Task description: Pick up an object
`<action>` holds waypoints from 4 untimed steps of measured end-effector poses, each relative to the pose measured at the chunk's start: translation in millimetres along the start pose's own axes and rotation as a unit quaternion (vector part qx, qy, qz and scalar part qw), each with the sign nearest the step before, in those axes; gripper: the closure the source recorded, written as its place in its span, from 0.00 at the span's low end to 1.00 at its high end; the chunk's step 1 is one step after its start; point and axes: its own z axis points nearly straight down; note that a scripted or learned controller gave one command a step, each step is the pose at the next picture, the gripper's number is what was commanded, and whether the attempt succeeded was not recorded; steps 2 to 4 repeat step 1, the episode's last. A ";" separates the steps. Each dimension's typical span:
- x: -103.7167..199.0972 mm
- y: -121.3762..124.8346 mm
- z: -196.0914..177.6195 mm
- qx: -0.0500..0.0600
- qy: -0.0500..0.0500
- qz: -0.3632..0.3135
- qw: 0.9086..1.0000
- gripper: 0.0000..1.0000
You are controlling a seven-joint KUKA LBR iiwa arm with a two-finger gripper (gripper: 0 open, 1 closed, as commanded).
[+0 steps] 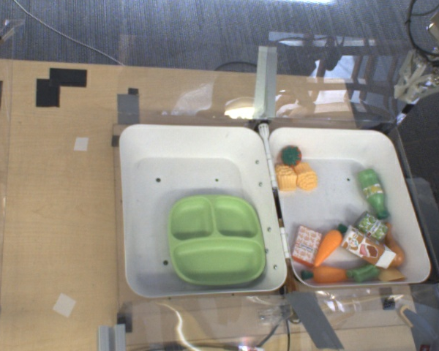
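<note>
Toward the right bin's (406, 196) near corner, a carrot (328, 246), juice carton (366, 246) and snack box (306, 245) lie touching, so a grab risks catching two or slipping. Up at the far right, whether the pincer (422, 79) is released or clenched, I cannot tell.

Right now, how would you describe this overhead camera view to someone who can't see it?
Two shallow white bins sit side by side on a wooden bench: the left bin holds a green divided plate, and the right bin holds toy food, including a carrot, a green bottle, small cartons and a yellow corn piece.
</note>
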 end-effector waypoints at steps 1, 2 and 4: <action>-2.8 -0.7 -14.9 0.004 -0.006 0.000 1.000 1.00; -2.8 -0.7 -14.9 0.004 -0.006 0.000 1.000 1.00; -2.8 -0.7 -14.9 0.004 -0.006 0.000 1.000 1.00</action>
